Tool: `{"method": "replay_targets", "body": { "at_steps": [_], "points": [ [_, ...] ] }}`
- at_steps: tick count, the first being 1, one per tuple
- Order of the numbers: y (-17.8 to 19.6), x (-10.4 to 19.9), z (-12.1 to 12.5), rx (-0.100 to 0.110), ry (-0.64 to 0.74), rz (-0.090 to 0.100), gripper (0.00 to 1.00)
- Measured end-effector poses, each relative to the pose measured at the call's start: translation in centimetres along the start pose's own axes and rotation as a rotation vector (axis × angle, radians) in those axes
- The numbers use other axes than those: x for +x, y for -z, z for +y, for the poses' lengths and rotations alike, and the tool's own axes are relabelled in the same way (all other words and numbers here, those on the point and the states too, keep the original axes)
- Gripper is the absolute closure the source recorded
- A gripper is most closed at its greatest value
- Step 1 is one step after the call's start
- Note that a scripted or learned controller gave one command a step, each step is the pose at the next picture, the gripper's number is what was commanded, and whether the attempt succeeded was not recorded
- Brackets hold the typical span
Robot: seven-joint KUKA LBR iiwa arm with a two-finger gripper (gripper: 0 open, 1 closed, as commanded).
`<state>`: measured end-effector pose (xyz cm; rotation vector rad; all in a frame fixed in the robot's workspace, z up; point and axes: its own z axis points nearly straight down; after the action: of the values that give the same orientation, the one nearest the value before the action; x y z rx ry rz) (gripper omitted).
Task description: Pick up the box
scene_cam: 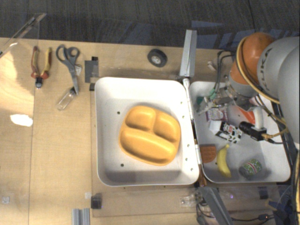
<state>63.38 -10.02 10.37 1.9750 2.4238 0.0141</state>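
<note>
Now — arm [276, 60] low over the right bin [281, 170].
Gripper [219, 102] sits amid clutter by a small box [215, 124] — its grip state I cannot tell.

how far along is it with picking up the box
Done: the arm has reached over the right bin. In hand: it hangs above the clutter near a small box, among a banana and other items. Left: grasping and lifting; no box looks raised yet.
</note>
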Motion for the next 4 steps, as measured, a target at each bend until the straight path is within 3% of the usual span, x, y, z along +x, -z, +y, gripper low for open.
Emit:
{"method": "replay_targets", "body": {
  "at_steps": [1, 2, 3, 4],
  "points": [
    [1.4, -0.2, 0.4, -0.012, 0.002, -0.006, 1.00],
    [15.3, 4.8, -4.7, 0.005, 0.391, 0.004, 1.00],
    [15.3, 4.8, -4.8, 0.006, 0.391, 0.005, 0.00],
    [8.2, 0.6, -1.5, 0.012, 0.179, 0.006, 0.00]
  ]
}}
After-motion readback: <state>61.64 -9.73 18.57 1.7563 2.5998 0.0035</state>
